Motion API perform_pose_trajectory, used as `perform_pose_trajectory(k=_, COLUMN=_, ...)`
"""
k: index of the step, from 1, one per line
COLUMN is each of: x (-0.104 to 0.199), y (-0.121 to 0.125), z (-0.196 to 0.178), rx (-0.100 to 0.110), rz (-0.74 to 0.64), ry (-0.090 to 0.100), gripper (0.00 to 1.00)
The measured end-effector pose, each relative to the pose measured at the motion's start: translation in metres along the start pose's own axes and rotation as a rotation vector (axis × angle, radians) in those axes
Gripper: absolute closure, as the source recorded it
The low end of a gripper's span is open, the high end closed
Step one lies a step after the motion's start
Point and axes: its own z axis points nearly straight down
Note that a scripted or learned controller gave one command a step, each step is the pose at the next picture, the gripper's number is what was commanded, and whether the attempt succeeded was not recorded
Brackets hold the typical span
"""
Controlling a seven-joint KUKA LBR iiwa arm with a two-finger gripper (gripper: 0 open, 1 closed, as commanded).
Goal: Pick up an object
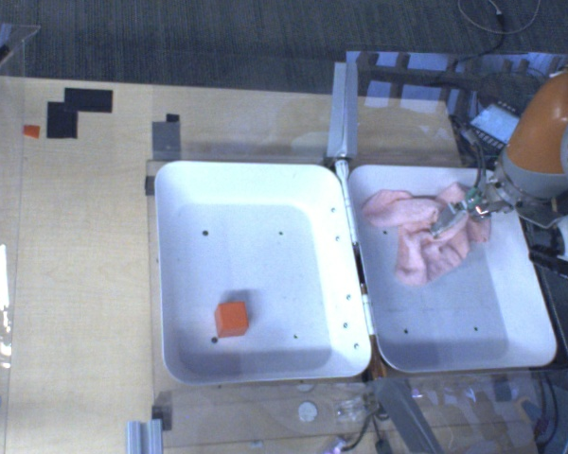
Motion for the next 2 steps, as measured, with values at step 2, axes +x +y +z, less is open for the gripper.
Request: perform_pose_trajectory(k=2, x=0.101, y=0.052, z=0.003, rx=0.004, rz=-0.052, ry=0.003, gripper=0.0)
